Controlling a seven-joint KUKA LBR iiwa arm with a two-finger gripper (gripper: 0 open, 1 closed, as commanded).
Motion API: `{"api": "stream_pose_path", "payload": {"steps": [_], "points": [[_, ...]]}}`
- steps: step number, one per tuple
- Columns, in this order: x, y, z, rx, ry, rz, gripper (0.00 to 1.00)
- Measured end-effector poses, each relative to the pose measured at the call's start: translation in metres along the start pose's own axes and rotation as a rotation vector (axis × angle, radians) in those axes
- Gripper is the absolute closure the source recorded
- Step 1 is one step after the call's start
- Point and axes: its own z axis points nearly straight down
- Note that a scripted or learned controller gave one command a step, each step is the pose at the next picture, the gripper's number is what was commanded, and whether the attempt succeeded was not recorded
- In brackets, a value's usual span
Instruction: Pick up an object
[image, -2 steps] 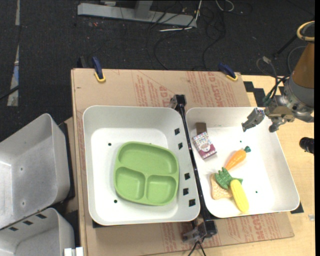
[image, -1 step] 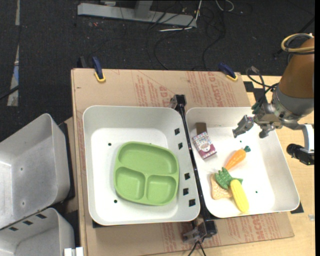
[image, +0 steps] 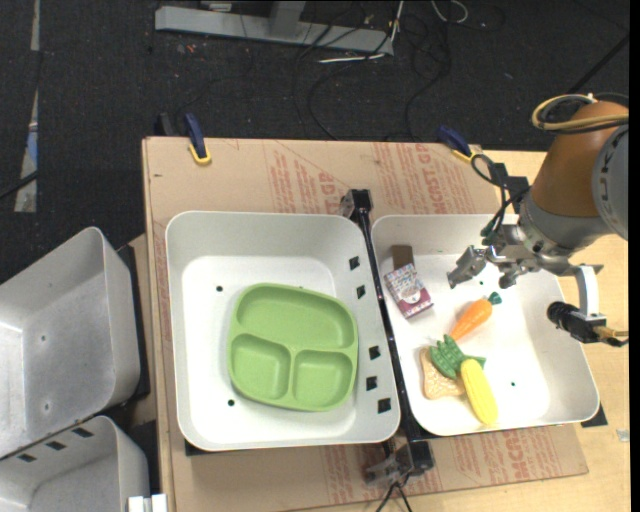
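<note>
a: risk first? the end effector (image: 484, 272) hangs above the right bin (image: 570, 400), prongs spread and gripping nothing. the carrot (image: 473, 318) lies just below it, tilted, so i'd guess the fingers could skid off its rounded side.

b: and nearby?

a: the small carton (image: 407, 291) sits to its left; the corn (image: 478, 391) and cracker (image: 436, 383) crowd together further below, touching. a grab there may nudge both.

b: other bin?

a: the left bin (image: 200, 250), well left, holds a green divided plate (image: 293, 346).
</note>
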Motion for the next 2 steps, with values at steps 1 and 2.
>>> {"api": "stream_pose_path", "payload": {"steps": [1,2], "points": [[0.001,0.0,0.052,-0.002,-0.001,0.004,0.0],[0.001,0.001,0.04,-0.005,-0.001,0.004,1.0]]}}
